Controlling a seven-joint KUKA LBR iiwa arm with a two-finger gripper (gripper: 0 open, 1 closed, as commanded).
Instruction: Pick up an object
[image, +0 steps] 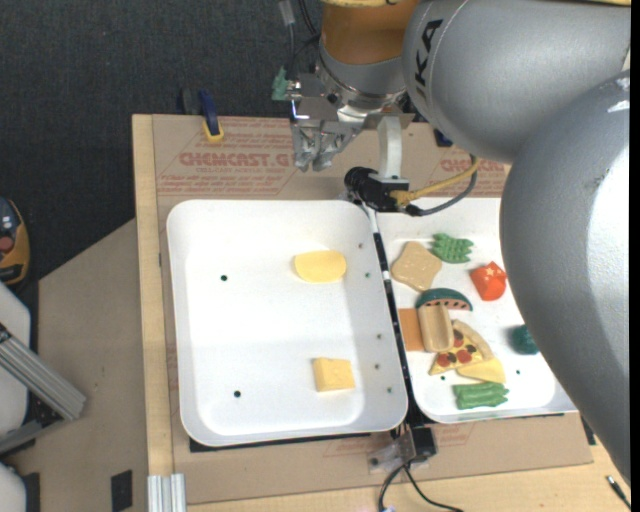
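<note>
My hand (318, 150) hangs above the back edge of the worktop (240, 150), behind the left bin (190, 300), with nothing between its fingers; whether they are parted or closed I cannot tell. In the left bin lie a pale yellow oval piece (320, 266) and, nearer the front, a yellow square block (333, 374). The right bin (545, 395) holds a toast slice (416, 267), a red piece (489, 281), a pizza slice (462, 348) and green pieces (452, 247).
</note>
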